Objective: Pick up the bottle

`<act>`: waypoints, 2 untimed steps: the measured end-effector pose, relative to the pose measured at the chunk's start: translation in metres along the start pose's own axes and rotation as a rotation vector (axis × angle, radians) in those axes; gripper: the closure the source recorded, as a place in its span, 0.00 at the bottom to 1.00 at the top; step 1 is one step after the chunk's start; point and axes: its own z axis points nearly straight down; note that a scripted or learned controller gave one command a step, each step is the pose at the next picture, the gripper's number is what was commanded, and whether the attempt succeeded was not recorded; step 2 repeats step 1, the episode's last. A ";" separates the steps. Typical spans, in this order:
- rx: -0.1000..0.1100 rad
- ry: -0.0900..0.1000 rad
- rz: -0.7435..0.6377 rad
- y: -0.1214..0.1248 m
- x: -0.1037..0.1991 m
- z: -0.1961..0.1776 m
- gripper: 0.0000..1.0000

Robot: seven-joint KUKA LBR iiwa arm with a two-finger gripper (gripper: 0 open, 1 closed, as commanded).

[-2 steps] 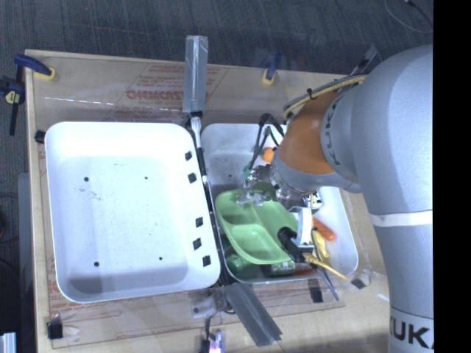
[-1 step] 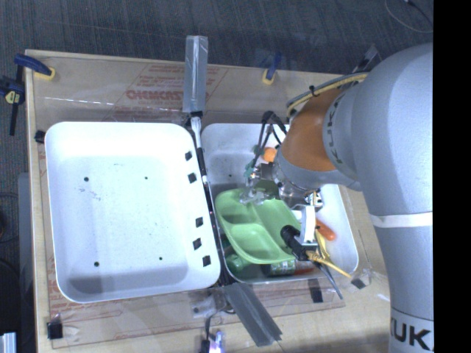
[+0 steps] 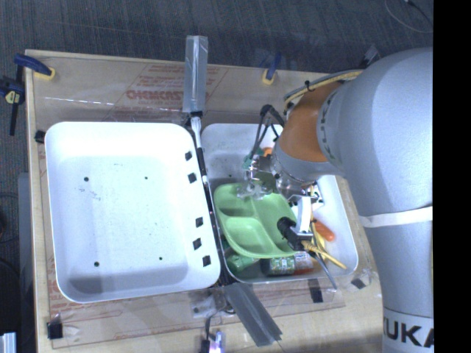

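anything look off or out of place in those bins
All the clutter is crammed into the right bin: a green divided tray sits tilted over the pile, and the bottle lies on its side wedged under its near edge.

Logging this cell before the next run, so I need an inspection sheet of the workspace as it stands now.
Surface: wooden bench bearing a left bin and a right bin, side by side.
Job's things: bottle lying on its side at the near edge of the right bin.
Clutter: green tray in the right bin; an orange item beside it, too hidden to identify.
Grippers: end effector low over the far part of the green tray; finger state unclear.
Cables: black cables running along the wrist.
Surroundings: blue clamps on the bench edge; dark carpet beyond.
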 end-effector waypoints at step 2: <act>0.018 0.008 0.066 -0.015 -0.056 -0.177 1.00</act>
